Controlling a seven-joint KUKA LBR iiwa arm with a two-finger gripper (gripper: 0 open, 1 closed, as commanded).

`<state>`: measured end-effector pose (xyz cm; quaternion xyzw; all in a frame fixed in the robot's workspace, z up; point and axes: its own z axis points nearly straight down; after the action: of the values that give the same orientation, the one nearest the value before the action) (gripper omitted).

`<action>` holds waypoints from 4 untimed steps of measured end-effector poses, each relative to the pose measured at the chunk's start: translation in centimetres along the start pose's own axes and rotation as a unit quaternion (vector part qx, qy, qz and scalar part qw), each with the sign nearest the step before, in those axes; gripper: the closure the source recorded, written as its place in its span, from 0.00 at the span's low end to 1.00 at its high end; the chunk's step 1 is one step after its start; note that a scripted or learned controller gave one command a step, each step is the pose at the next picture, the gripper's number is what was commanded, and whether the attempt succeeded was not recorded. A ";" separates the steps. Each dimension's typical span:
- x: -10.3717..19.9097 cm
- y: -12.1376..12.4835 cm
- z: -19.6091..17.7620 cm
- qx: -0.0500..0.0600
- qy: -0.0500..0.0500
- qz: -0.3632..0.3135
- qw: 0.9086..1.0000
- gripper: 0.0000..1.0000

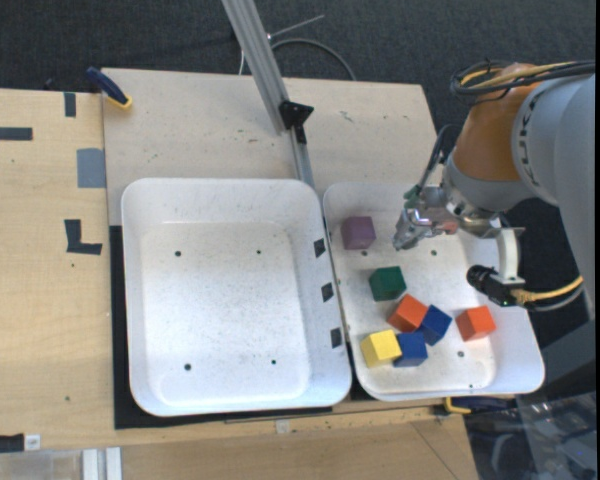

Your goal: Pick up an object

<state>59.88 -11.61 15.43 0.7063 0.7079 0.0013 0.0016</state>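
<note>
The tabletop carries a left bin and a right bin. The arm enters from 3 o'clock, its hand low over the right bin's upper part; how wide it stands cannot be told. At the hand's 9 o'clock lies a purple block; at 6 o'clock, a green block, then orange, blue, yellow and red blocks.

Two shallow white bins on bench: left bin, right bin.
Seven blocks, all in right bin:
- one purple block
- one green block
- two orange blocks: first, second
- two blue blocks: first, second
- one yellow block
One arm, one end effector.
One blue-and-yellow clamp at bench corner.
</note>
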 end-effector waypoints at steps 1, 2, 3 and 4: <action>0.1 -0.4 -6.2 -0.001 0.000 0.000 1.000 1.00; 0.1 -0.3 -8.6 0.001 0.000 0.001 1.000 1.00; 4.3 -1.5 -8.7 0.002 0.001 -0.001 1.000 1.00; 9.3 -2.6 -9.5 0.003 0.001 -0.002 1.000 1.00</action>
<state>57.22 -2.30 24.87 0.7047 0.7095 0.0002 -0.0012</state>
